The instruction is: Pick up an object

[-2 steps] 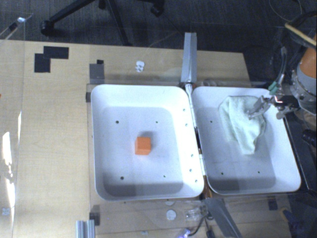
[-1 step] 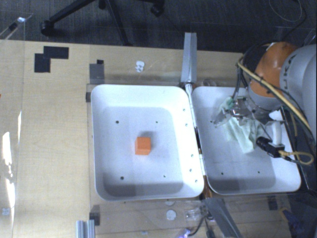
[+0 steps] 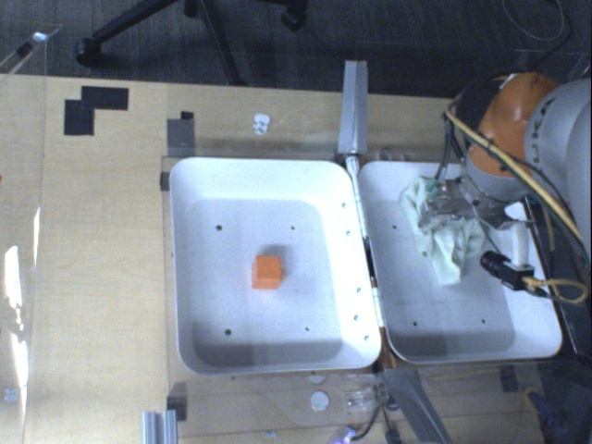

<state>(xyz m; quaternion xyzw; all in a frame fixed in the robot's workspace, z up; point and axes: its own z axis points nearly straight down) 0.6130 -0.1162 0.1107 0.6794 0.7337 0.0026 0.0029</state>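
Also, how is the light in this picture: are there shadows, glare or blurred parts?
In the camera view, the light is even; the left bin shows soft shadow along its near wall. The orange cube is sharp, with little shadow. A pale glare streak lies on the bench at far left. The tool over the cloth looks slightly blurred.

- A dark carpet (image 3: 388, 12) runs along the far side of the bench.
- The black star base of an office chair (image 3: 199, 7), on castors, stands on it.
- The bench (image 3: 92, 248) is pale wood, with black tape marks (image 3: 92, 107) near its far left.
- A thin cable (image 3: 532, 12) loops on the carpet, far right.
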